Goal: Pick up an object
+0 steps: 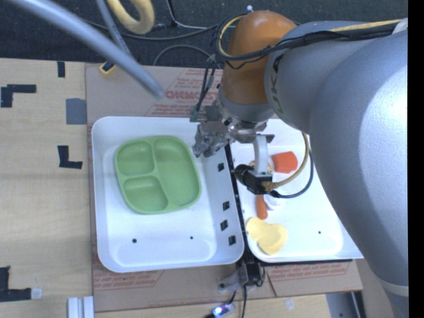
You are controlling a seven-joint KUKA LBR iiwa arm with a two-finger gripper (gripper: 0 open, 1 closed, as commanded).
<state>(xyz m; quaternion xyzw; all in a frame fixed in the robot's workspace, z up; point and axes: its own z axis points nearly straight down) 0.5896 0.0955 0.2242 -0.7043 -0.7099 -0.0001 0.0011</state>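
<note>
From the overhead camera: small orange stick-shaped object (262, 208) in the right bin (318, 240), long axis running roughly up and down the view, just above a pale yellow object (267, 236) and below an orange-red block (284, 162). Gripper (211, 139) at the top of the dividing rims, beside the green sectioned plate (157, 173) in the left bin (159, 250). Finger opening impossible to tell; nothing seen held.
</note>
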